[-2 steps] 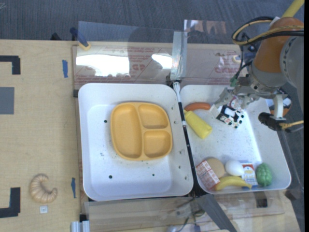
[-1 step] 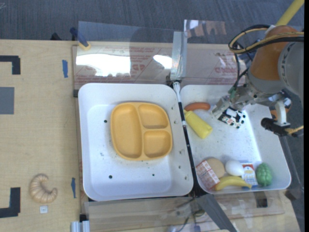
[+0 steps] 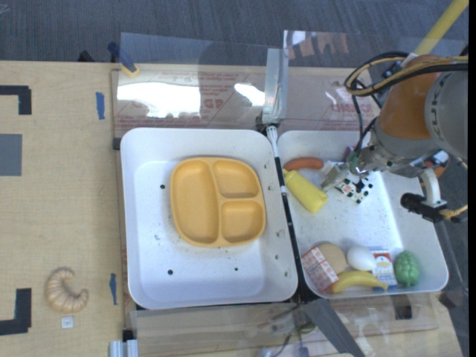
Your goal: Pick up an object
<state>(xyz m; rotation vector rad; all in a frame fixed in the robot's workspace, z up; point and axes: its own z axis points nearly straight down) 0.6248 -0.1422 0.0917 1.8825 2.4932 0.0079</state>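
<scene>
1. Overhead, from the camera view, the gripper (image 3: 343,178) hangs low inside the right bin (image 3: 387,222), near its back wall, with the grey arm (image 3: 416,117) and its orange band above it to the right.
2. Whether the jaws are released or clenched I cannot tell; nothing is clearly seen between them.
3. Just left of the jaws lies a yellow bottle (image 3: 305,190), tilted, with a red sausage (image 3: 303,163) right behind it toward the back wall.
4. Well in front of the jaws, along the near wall, sit a sandwich (image 3: 321,265), a banana (image 3: 357,280), a white egg (image 3: 361,258), a small carton (image 3: 382,268) and a green broccoli (image 3: 407,268), crowded together.
5. Far left of the jaws, the left bin (image 3: 141,222) holds a yellow divided plate (image 3: 218,201).
6. Farther left still, on the wooden bench (image 3: 52,199), rests a croissant (image 3: 65,288).
</scene>
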